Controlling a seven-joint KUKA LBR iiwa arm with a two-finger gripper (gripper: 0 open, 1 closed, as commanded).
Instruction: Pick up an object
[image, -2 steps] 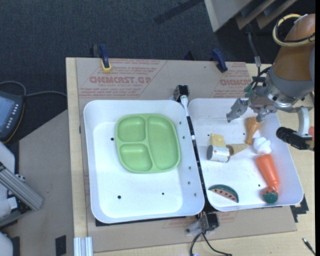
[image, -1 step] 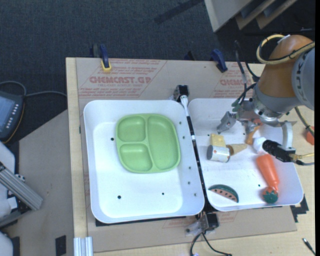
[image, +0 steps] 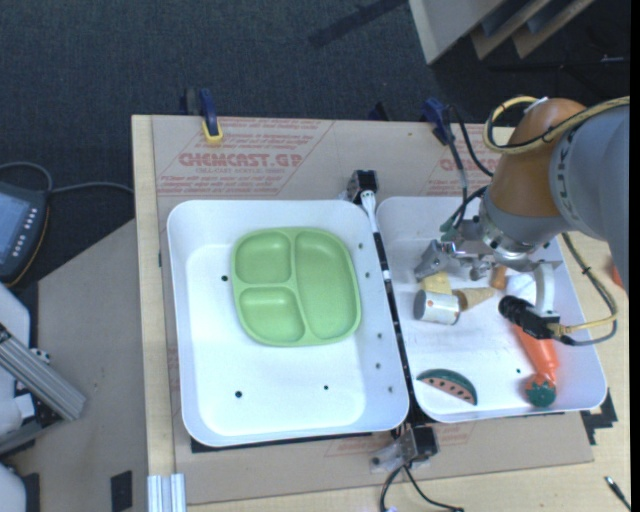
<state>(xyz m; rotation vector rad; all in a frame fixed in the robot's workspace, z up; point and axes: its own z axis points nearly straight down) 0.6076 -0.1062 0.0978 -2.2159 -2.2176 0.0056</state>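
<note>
My gripper hangs low over the upper middle of the right bin, under the orange wrist band. Just below it lie a small yellow block, a silver can on its side and a tan cork-like piece. An orange carrot with a green end lies at the bin's right side, partly crossed by a black cable part. A watermelon slice rests near the bin's front edge. Nothing is seen lifted off the bin floor.
The left bin holds a green divided plate. A ridge separates the two bins. Yellow and black cables trail from the arm over the right bin's right side.
</note>
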